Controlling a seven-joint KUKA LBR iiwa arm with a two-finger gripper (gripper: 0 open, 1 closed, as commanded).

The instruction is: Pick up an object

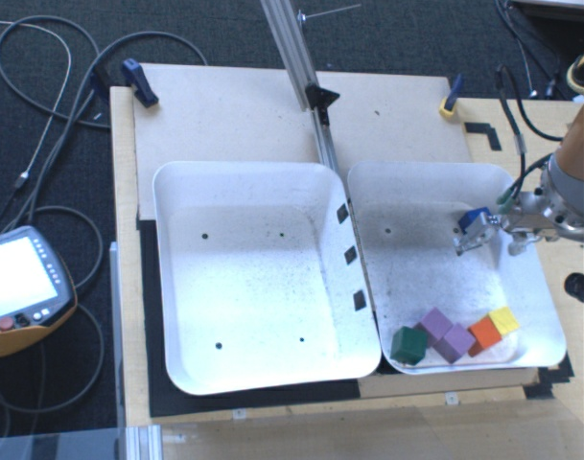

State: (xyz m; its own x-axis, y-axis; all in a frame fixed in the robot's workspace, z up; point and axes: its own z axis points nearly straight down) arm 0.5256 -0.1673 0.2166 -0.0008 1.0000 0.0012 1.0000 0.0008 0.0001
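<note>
Approach step, by my reading: gripper (pixel 478 233) hovers over right bin (pixel 407 185), whether fingers open or closed I cannot tell; blocks (pixel 453 336) clustered at near edge; next move calls for descending onto one.

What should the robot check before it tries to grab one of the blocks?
1. Blocks are there to pick: ok. A green block, purple blocks, an orange block and a yellow block lie in the right bin.
2. Gripper is over that same bin: ok.
3. Gripper is above a block: not ok. It hangs over bare floor, farther back than the cluster.
4. Gripper carries nothing: ok, no block shows at its tips.
5. Room around a block for the fingers: not ok. The blocks sit packed together near the front wall; the green one at the end looks easiest.
6. Fingers open wide enough: cannot tell.
</note>
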